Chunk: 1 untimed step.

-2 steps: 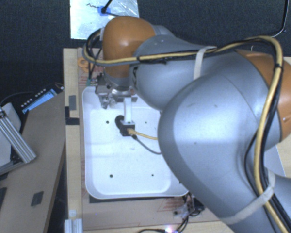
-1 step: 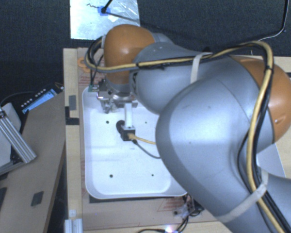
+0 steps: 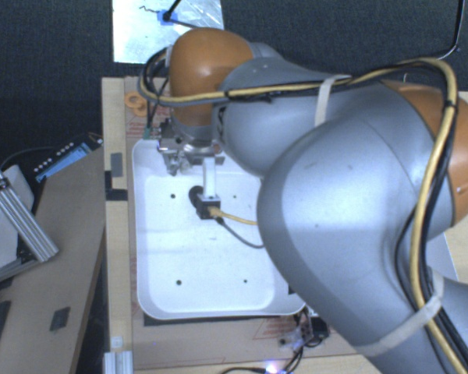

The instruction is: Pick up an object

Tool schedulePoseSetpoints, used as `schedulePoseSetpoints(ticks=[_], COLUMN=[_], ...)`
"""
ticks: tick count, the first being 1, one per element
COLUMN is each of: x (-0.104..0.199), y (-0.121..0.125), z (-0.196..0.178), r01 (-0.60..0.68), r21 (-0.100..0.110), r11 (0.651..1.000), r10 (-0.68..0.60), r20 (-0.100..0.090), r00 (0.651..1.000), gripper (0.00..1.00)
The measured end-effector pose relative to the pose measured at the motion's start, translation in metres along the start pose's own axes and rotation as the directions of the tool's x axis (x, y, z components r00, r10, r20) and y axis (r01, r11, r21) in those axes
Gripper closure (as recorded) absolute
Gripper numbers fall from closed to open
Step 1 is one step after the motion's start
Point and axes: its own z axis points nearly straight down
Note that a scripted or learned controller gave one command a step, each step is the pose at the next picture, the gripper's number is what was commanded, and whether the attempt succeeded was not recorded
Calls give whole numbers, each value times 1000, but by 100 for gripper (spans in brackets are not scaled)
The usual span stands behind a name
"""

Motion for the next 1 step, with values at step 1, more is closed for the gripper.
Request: schedulePoseSetpoints(ticks=[1], x=[-1], y=[-8], z=[23], r01=[1], r21=[3], r11=[1000], r10=[-1], r20=[2], r00=[1000], gripper=[100])
